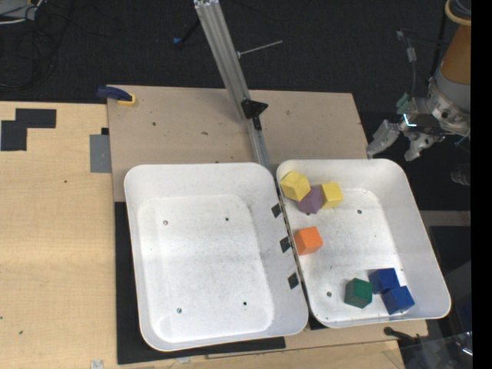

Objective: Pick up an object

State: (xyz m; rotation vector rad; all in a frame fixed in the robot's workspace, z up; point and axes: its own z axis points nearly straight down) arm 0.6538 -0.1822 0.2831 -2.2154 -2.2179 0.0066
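Spread open and pinching nothing: so stands the gripper [398, 139], its two pale fingers [380, 140] splayed apart, raised off the upper right corner of the right bin [427, 241], over dark ground beyond the rim. Hangs from the grey wrist with the orange band [458, 56] above, at the view's right edge. Nearest below and to the left, inside that bin's top end: a tight cluster of a yellow block [294, 185], a purple block [312, 200] touching it, and a smaller yellow cube [332, 194] touching the purple one. Further down, by the divider, an orange cube [308, 240], alone and well apart from the rest. At the near end, a green block [358, 293] just beside two blue blocks [390, 289] that press against each other. To the left, the other bin [146, 283]; behind both, a slanted metal rail [227, 60] on the board. Judged as the opening step: approach not yet made, no target closed on. Next move calls for travel inward over the right bin, then a straight descent with fingers wide around one block. Best bet, probably, the orange cube, with free room on every side; the clustered ones risk a finger landing on a neighbour.
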